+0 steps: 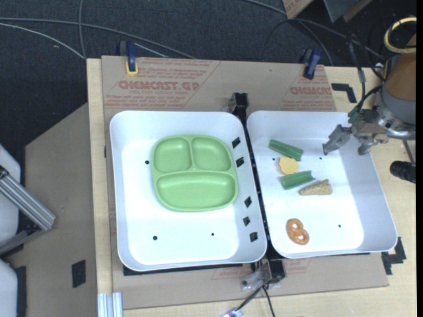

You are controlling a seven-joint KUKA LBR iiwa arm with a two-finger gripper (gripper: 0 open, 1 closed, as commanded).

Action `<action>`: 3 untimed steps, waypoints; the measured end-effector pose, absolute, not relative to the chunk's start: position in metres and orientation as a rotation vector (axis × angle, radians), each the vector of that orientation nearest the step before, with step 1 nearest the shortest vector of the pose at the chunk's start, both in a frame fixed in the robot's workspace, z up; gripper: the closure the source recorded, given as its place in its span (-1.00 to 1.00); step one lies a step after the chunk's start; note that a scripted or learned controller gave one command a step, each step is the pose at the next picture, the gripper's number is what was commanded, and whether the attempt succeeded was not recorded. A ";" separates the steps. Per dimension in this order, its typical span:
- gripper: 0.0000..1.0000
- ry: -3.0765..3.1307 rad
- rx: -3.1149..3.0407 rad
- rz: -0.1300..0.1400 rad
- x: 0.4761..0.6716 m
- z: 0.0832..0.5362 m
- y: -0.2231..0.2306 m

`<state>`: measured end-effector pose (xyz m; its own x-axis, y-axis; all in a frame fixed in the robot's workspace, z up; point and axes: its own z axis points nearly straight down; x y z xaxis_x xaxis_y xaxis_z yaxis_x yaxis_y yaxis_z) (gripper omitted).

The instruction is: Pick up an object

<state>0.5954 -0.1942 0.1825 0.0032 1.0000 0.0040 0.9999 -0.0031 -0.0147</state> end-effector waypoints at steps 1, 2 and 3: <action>-1.00 -2.221 -2.220 0.000 0.599 0.190 -0.194; -1.00 -2.218 -2.216 0.003 0.599 0.133 -0.184; -1.00 -2.218 -2.217 0.003 0.598 0.082 -0.183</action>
